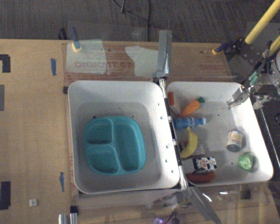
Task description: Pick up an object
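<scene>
gripper at 2 o'clock over right bin, near its upper right rim; finger state not discernible, nothing seen between them. teal divided plate in left bin. along right bin's 9 o'clock wall: carrot, blue bottle, banana, milk carton. can and green object toward 4 o'clock.

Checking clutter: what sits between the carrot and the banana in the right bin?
The blue bottle lies between carrot and banana, per the camera view.

Open floor mid right bin, toys along its left wall.
</scene>
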